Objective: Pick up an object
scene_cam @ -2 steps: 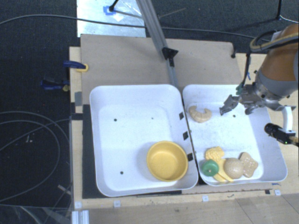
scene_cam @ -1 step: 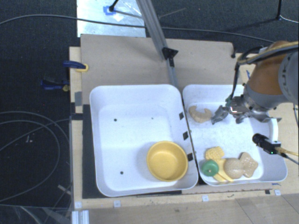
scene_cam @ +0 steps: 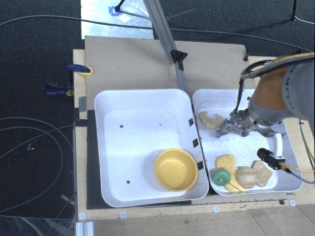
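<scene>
Your left bin (scene_cam: 113, 146) carries a yellow bowl (scene_cam: 176, 168), and in the right bin (scene_cam: 206, 100) a tan croissant-like piece (scene_cam: 210, 120) lies just left of the claw (scene_cam: 227, 129). You're at the approach step: its fingers look spread and grip nothing. Next you need to center them over the piece, then close.

Dark carpet floor (scene_cam: 34, 43), black cables (scene_cam: 29, 146), tan bench board (scene_cam: 128, 63)
</scene>
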Action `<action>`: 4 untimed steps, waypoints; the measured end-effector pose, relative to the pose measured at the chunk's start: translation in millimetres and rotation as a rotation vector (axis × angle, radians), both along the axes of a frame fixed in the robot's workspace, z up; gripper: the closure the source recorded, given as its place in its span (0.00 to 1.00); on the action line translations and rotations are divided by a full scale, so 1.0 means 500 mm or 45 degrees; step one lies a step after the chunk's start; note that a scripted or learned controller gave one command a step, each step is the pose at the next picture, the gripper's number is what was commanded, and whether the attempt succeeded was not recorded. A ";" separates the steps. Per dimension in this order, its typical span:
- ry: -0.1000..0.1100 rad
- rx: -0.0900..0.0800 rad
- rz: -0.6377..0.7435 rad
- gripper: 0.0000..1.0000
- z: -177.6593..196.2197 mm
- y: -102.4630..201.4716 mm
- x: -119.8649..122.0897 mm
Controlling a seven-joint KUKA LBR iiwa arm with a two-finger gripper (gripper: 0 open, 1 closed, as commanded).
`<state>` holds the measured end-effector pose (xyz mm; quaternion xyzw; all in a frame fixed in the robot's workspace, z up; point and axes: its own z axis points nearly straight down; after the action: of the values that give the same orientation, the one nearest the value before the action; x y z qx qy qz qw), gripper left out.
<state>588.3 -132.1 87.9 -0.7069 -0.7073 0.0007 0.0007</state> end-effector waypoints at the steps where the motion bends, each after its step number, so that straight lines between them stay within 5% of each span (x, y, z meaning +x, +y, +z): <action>1: -0.008 -0.002 -0.001 1.00 0.027 -0.001 0.003; 4: -0.013 -0.002 0.006 1.00 0.360 -0.021 0.028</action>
<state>602.5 -142.4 268.0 -0.7052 -0.7090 -0.0021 -0.0034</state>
